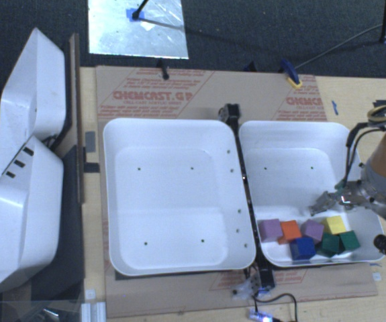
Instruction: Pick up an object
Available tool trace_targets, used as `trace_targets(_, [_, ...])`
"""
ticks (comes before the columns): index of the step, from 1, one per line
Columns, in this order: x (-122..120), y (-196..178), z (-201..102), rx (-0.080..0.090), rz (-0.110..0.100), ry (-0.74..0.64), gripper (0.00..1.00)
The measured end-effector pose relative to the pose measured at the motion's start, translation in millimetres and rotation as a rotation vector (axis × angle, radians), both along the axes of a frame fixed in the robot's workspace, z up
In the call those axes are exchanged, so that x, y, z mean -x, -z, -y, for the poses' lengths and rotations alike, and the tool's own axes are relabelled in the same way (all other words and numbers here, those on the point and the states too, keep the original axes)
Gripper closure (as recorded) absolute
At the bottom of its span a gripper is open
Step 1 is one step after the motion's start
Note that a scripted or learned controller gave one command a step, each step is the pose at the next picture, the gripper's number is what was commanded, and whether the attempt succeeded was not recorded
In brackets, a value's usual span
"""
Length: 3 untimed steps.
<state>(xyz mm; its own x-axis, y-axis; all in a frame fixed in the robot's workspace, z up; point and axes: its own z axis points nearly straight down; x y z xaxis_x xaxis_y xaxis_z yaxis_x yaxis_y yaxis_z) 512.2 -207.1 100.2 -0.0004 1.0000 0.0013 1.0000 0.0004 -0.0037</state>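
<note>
Gripper (322,205) hangs low over the right bin (293,139), reaching in from the right; whether it is open, I cannot tell, and nothing shows in its grasp. Just below it, along the bin's near wall, six blocks huddle touching: two purple (270,229), one orange (290,231), one blue (303,247), one yellow (335,225), one green (331,245). Beside it sits the left bin (172,193).

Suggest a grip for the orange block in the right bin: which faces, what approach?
Come straight down on the orange block. Its left and right faces look blocked by the light purple block and the darker purple block, and the blue block crowds its near side. Probably pinch the far and near faces, where the far side opens onto bare floor of the right bin. The fit looks tight.
</note>
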Motion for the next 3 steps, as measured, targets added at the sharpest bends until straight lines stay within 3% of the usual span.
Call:
trace_targets(1, [-1.4, -13.3, 0.7, 0.002, 0.006, 0.000, 1.00])
trace_targets(3, [-9.4, -133.2, 0.2, 0.003, 0.010, -0.001, 1.00])
